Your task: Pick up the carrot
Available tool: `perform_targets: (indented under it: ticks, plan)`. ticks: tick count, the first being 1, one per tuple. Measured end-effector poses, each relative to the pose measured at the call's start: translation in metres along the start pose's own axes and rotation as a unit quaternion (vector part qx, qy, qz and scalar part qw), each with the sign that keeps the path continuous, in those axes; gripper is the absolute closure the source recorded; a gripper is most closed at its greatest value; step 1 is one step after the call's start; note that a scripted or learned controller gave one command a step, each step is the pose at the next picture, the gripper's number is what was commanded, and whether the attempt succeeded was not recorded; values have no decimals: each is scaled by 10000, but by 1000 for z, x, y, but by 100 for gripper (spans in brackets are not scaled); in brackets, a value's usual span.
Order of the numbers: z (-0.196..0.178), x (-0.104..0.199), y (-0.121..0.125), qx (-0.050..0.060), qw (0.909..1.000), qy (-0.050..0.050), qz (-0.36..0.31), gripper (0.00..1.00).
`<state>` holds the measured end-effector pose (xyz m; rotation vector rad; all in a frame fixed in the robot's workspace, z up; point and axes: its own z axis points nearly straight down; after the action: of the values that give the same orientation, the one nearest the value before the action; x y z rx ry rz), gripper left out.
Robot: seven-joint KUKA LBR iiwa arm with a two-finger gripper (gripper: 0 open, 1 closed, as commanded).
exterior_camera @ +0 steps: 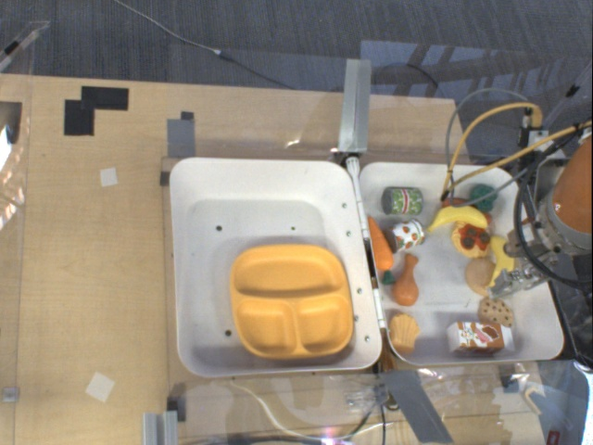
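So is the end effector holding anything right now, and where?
Cannot tell: the end effector sits at the right bin's edge, away from the carrot.

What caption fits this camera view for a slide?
Carrot lies along the right bin's left wall among toy foods; yellow divided tray sits in the left bin.

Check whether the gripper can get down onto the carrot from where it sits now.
Probably yes, but tight: the carrot lies open on top, hard against the right bin's left wall, with a drumstick close by.
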<state>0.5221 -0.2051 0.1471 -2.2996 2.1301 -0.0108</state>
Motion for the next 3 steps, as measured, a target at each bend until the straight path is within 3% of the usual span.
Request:
perform_targets:
  ticks: [1,2,3]
  plan:
    - [32,-15,27,55,9785,34,-2060,100]
    - [-41,-17,1,-7,9520,-5,-3061,100]
    - [14,-11,27,-32,9080,-32,-4189,100]
